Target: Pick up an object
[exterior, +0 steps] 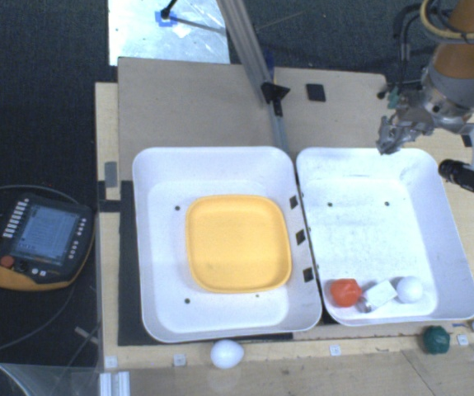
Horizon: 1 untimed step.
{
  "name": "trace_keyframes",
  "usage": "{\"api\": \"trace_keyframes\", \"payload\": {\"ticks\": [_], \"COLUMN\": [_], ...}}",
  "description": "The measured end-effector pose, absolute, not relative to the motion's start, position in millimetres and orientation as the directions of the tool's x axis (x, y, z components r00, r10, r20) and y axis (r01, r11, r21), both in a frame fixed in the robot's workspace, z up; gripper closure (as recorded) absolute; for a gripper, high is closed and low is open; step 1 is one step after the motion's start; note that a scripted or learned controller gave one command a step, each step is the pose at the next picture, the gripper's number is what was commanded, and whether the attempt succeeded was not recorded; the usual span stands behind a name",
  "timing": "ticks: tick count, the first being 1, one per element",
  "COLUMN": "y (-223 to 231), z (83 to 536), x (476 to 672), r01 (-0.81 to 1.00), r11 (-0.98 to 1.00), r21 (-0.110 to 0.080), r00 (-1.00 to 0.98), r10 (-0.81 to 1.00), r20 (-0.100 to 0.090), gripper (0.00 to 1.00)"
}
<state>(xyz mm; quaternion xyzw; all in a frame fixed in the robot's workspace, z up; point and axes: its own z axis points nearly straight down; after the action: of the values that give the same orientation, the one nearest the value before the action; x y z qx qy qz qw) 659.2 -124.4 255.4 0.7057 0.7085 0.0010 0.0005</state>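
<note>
Hovering fingers [389, 141] over right bin's [434, 188] far rim.

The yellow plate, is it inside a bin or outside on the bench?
Inside. The yellow plate lies flat on the floor of the left bin, with the bin's white rim visible on all its sides.

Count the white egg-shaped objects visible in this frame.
2. One white egg lies in the right bin, in its near right corner beside a small white block. The other egg lies outside on the bench, just in front of the left bin.
</note>
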Motion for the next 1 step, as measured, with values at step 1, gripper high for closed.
{"api": "trace_keyframes", "payload": {"ticks": [1], "y": [-71.7], "z": [242.8], "x": [658.0], "r01": [1.0], "r11": [0.005], "r21": [0.001], "r00": [-0.005], "r10": [1.0], "r20": [0.001], "gripper": [1.0]}}
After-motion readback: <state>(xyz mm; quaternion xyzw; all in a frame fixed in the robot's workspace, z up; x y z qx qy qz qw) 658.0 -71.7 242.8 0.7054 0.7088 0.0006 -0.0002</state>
